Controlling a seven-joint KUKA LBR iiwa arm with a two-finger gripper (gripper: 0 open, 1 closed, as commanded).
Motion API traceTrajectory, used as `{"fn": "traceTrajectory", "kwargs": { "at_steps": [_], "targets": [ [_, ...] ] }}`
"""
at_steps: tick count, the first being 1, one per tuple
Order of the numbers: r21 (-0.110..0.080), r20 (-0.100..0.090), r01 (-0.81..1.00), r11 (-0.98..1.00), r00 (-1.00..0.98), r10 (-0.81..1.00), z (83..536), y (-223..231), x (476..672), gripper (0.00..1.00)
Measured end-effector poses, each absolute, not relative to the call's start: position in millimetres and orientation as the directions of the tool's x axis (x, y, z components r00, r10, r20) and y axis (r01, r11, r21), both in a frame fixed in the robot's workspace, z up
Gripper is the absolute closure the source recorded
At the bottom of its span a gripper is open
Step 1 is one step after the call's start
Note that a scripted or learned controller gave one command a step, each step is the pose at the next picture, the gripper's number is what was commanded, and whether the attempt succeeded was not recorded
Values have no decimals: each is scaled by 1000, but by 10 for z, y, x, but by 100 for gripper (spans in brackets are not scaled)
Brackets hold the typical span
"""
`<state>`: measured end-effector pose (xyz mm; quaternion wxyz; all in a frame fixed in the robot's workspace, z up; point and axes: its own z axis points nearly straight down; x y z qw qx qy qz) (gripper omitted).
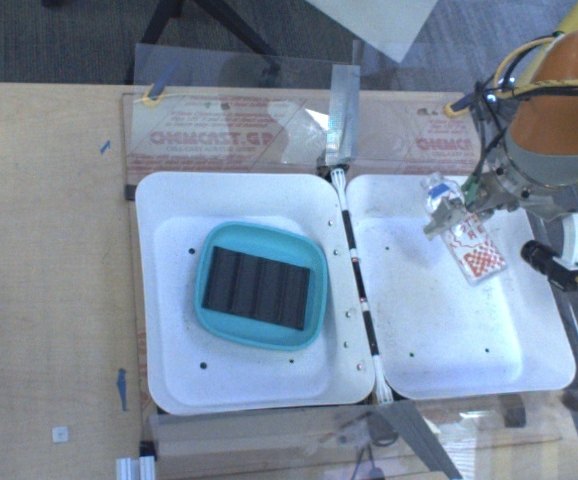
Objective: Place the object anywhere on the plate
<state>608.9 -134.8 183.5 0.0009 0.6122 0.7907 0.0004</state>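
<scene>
item: shallow teal plastic plate with a dark ribbed insert (260, 286), sitting in the left white bin (169, 368), nothing from the task lying on it

item: small clear packet with a red-and-white checkered card (476, 253), hanging or resting in the upper part of the right white bin (469, 358), just below the tool; its upper, crinkled clear end is reaching up to the tool, but whether it is lifted off the bin floor or lying on it is not readable from this slanted view

item: grey arm with an orange band (554, 118), reaching in from the right and hovering over the right bin's far corner; its tool (456, 208) is sitting at the packet's top end, and i cannot tell whether the tool is apart, together or clamped on the packet, since the tip is blurring into the clear wrap

item: wooden desk (39, 268), carrying both bins side by side

progress, as judged: the placing is not yet done; the packet is sitting well apart from the plate, across the divider between the bins; a secure pickup, the carry leftward and the release onto the plate are all looking outstanding
</scene>
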Motion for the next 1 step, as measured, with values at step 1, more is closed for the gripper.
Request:
{"fn": "traceTrajectory", "kwargs": {
  "at_steps": [1],
  "targets": [
    [3,-1,968,250,-250,968,1840,-1349,6091,0]
  ]
}}
